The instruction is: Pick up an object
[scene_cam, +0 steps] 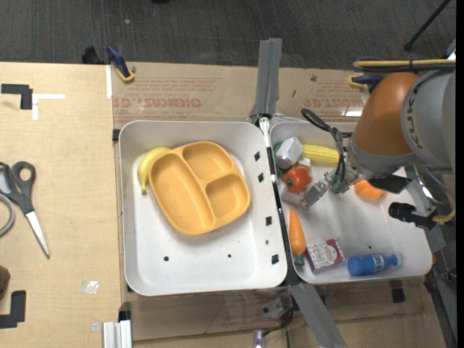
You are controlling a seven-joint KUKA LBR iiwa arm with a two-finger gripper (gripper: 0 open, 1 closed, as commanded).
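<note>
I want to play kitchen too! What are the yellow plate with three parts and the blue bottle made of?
The yellow plate looks like moulded plastic with a smooth, matte finish: one even colour, rounded dividers, soft edges. The blue bottle also looks like plastic, a bit glossy, with a pale highlight along its side. Neither can be confirmed by look alone.

Two shallow white bins sit side by side. Around the gripper [313,194] in the right bin [377,270] lie one red tomato [296,179], one yellow corn cob [319,152], one orange carrot [296,231], one small printed carton [325,255] and one blue bottle [371,264]. Well to its left, the other bin [188,267] holds one yellow three-section plastic plate [199,187] and one yellow banana [148,164].
</note>
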